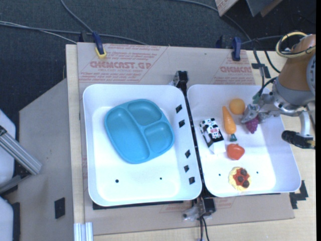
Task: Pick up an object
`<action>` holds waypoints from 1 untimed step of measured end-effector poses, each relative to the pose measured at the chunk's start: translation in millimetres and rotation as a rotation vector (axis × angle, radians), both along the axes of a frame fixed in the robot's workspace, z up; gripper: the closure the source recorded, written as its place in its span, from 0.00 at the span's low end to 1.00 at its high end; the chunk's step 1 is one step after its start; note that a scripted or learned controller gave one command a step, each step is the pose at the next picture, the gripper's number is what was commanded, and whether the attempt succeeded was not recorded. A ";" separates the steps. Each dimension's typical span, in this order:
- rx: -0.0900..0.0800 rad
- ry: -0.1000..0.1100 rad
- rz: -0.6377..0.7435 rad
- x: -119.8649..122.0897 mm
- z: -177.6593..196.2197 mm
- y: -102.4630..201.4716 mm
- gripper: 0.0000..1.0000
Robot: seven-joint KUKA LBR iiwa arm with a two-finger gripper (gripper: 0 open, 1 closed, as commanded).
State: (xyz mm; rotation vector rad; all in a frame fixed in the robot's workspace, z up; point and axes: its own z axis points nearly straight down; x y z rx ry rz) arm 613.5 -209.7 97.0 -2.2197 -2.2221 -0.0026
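The bench (125, 67) carries two white bins side by side. The left bin (100, 185) holds a blue tray (139, 130) with three compartments, lying flat and slightly turned. The right bin (281, 164) holds the small things. The arm (296, 79) reaches in from the right, grey with its orange band up top, and the end effector (252, 115) is low over the bin's upper right part.

A purple piece (252, 126) sits right at the fingertips (touching or merely under them, I cannot tell), and whether the fingers are spread or closed I cannot tell either.

A black-and-white toy (211, 131) lies near the bin's left wall. A carrot (228, 120) lies just beside it, and an orange ball (237, 106) is near the carrot's top. A red piece (235, 151) lies below the carrot. A yellow piece (241, 177) with dark red spots is near the front rim.
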 end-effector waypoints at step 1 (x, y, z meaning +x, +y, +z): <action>-0.003 -0.005 0.001 3.1 48.5 8.7 1.00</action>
